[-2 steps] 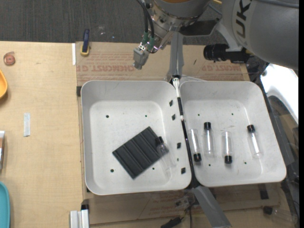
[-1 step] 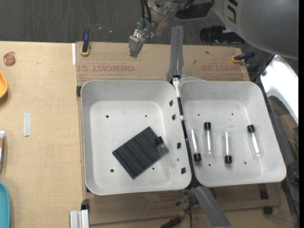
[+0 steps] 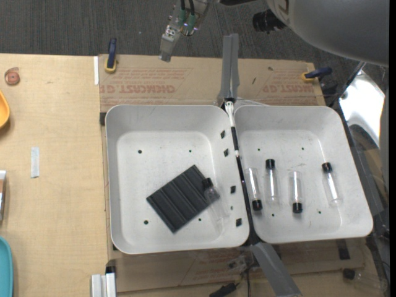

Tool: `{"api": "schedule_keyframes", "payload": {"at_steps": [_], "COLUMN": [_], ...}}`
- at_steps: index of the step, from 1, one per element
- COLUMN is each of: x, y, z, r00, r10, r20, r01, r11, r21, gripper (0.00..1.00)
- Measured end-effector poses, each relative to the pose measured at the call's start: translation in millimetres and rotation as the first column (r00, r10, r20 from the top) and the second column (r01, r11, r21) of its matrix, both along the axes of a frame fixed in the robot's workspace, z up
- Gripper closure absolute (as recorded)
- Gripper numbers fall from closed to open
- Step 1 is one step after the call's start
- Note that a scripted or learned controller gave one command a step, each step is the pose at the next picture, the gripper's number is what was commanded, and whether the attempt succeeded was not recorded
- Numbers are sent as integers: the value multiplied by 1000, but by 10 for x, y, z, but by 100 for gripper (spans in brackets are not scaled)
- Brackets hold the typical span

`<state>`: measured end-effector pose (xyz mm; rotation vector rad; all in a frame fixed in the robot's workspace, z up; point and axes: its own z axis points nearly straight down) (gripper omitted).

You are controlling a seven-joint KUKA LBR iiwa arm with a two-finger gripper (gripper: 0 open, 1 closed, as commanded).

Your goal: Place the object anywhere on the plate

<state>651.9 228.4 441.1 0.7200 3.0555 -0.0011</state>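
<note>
Four capped clear vials lie in the right bin: at and. They are side by side but apart, and each has its long axis running roughly far-to-near in the view, w/ slight tilts. One more vial lies in the left bin, its black cap at the right corner of the dark ribbed plate. Its clear body runs along the plate's right edge; it's too see-through to say whether it rests on the plate or just beside it. The plate lies diagonally, long axis from near-left to far-right, around mid-bin toward the near wall. Your gripper hangs high at the far side, over the cardboard sheet beyond the left bin's far rim, well apart from everything. Can't tell from this angle how far it's open, or whether it has hold of anything. The relation that matters: from the gripper the plate is nearly straight toward the near side. The right-bin vials are near and well to the right, across the divider. So if the vial by the plate is your object, I'd judge the approach is a plain pull toward the near wall. If it's a right-bin vial, expect a cross-bin reach first, w/ the jaws closing across the vial's short side.
</note>
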Motion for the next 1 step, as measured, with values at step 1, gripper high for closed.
{"api": "schedule_keyframes", "payload": {"at_steps": [1], "x": [12], "y": [-4], "z": [89], "r00": [1000], "r10": [-1], "r20": [3], "r01": [1], "r11": [1000], "r21": [-1], "gripper": [100]}}
